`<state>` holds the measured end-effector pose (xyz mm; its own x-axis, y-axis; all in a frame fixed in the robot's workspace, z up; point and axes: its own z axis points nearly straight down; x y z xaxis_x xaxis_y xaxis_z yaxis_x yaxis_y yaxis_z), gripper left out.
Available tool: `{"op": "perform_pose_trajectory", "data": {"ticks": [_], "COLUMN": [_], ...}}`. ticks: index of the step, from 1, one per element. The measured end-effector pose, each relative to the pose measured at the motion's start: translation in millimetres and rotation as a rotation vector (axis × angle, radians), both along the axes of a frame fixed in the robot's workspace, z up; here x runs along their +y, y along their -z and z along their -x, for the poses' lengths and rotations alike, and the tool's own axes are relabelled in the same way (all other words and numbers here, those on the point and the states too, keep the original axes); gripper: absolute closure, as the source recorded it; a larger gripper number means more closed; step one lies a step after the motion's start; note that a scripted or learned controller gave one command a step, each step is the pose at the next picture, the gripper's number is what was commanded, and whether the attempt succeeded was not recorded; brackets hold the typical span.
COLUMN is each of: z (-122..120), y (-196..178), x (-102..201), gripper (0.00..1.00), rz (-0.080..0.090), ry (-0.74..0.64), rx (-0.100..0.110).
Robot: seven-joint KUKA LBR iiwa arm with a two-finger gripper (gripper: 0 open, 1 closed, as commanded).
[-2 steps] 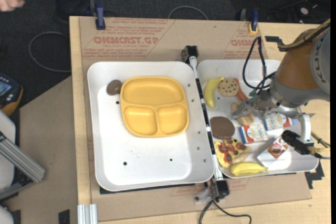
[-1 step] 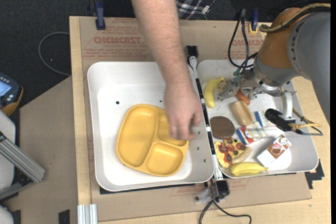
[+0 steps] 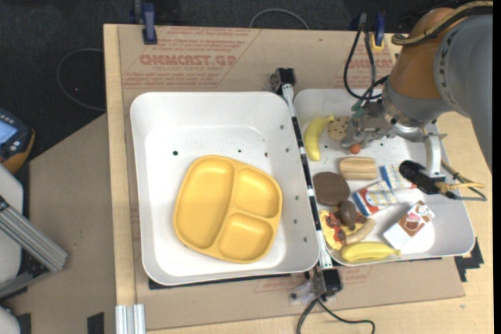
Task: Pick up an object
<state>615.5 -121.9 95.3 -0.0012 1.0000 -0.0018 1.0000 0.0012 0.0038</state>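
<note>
Our gripper (image 3: 362,133) hovers low in the right white bin (image 3: 462,235); its state we cannot tell. We should centre over the round speckled cookie (image 3: 337,128) just beside it before descending.

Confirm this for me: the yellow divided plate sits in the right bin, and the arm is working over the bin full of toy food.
Not quite. The camera view shows the yellow divided plate in the left bin, not the right one. The rest holds: the arm is over the right bin, with the gripper near the banana and cookie.
</note>
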Motion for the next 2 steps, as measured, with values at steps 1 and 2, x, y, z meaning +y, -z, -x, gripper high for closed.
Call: {"op": "perform_pose_trajectory", "data": {"ticks": [1,2], "z": [-16.0,32.4], "y": [13.6,-95.9], "x": [28.7,98.3], "gripper": [1.00,1.00], "rz": [-0.003,-0.005], "ry": [0.001,-0.005], "rx": [0.020,-0.003]}}
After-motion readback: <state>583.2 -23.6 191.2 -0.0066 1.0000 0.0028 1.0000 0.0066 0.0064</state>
